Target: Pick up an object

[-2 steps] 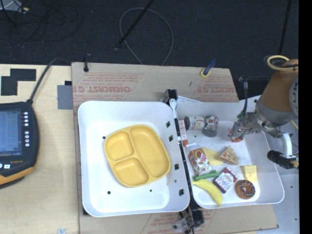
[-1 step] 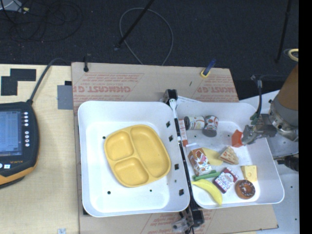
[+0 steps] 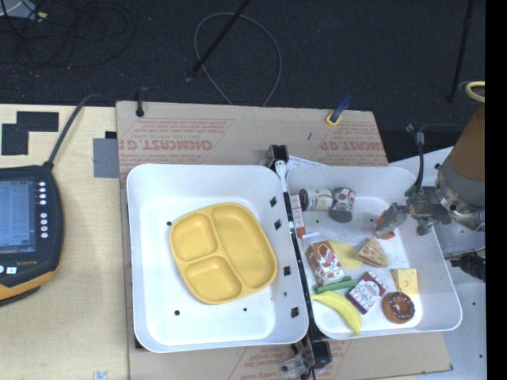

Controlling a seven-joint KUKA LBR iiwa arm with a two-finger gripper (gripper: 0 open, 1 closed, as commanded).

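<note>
A: Which object looks like the pick?

B: My guess is the toy sandwich wedge (image 3: pixel 372 252), lying flat in the right bin (image 3: pixel 444 311) between a yellow piece (image 3: pixel 346 252) and the bin's right side. The tool (image 3: pixel 386 221) hovers just above and beside it, at the upper right, holding nothing.

A: Is it spread or pressed together?

B: I cannot tell; it's small and dark against the bin floor.

A: What else is close?

B: A small can (image 3: pixel 342 203) and a little jar (image 3: pixel 318 200) lie on their sides toward the back. A printed carton (image 3: pixel 324 263), a green stick (image 3: pixel 331 285), a banana (image 3: pixel 342 310), a red packet (image 3: pixel 365 293), a cheese block (image 3: pixel 406 280) and a chocolate doughnut (image 3: pixel 398 307) sit nearer the front. The left bin (image 3: pixel 150 212) holds a yellow divided plate (image 3: pixel 223 252).

A: What might fail?

B: The wedge is low and sloped, so I'd expect it to squirt out sideways. A descent slightly off could also nudge it into the yellow piece.
</note>
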